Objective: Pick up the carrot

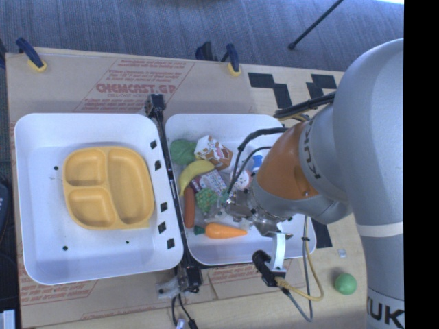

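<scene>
The carrot (226, 231) is orange with a green stub at its left end. It lies flat near the front wall of the right bin (288, 249). My gripper (236, 208) reaches down from the right, just above and behind the carrot's right half. The orange wrist band and grey arm cover most of the gripper.
Behind the carrot in the right bin lie a red-orange sausage-like piece (189, 206), a banana (195, 171), a green leafy item (182, 149), a snack packet (214, 151) and a green patterned piece (206, 199). The left bin (34, 252) holds a yellow divided plate (108, 186). A green ball (346, 283) rests on the bench.
</scene>
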You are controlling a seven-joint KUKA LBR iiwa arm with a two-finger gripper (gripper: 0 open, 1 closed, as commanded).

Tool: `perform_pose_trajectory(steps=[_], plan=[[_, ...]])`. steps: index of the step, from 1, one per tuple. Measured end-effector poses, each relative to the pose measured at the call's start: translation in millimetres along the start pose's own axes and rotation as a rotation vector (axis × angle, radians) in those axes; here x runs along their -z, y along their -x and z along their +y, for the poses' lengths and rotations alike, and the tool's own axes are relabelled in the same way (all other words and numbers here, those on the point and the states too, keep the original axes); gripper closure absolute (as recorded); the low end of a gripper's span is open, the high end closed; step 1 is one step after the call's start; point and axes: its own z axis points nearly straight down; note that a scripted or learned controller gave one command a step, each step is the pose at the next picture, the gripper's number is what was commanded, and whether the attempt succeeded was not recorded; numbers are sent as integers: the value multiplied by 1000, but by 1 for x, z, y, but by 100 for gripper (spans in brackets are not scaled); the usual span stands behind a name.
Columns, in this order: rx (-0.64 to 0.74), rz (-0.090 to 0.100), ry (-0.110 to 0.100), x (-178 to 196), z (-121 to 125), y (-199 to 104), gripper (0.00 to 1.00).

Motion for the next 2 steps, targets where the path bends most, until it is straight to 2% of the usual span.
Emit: perform_pose_trajectory(steps=[1, 2], plan=[[185, -2, 1, 0, -5, -22, 0], [815, -10, 4, 2, -2, -14, 0]])
